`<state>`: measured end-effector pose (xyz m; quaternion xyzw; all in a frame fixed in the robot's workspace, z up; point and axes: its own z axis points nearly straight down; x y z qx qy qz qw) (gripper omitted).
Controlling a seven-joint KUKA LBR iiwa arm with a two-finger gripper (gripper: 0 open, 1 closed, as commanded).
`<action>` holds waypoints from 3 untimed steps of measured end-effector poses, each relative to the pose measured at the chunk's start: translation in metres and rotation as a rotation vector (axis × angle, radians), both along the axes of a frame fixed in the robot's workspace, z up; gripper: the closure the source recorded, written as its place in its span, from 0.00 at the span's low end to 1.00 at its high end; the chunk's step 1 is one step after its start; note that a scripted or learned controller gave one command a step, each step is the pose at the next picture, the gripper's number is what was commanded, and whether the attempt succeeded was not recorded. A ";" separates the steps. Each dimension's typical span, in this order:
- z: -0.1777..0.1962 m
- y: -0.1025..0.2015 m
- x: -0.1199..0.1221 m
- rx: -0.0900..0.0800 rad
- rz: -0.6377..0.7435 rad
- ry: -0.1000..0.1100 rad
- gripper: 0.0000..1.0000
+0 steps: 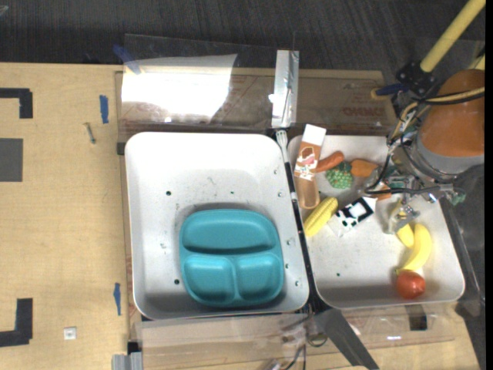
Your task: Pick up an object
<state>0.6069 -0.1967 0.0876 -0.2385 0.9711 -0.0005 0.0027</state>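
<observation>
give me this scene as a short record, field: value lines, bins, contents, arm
left bin: holds a teal divided tray
right bin: toy food, scattered
items in right bin: banana, red tomato, corn cob, green broccoli, orange carrot, black and white block, tall carton
arm: over the right bin's far right corner
gripper: among cables, state unclear
held object: none seen
</observation>
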 end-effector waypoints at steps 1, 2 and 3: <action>0.000 0.012 0.007 0.000 -0.020 -0.005 0.00; 0.000 0.039 0.022 -0.001 0.020 -0.006 0.00; 0.001 0.044 -0.001 -0.001 0.091 -0.002 0.00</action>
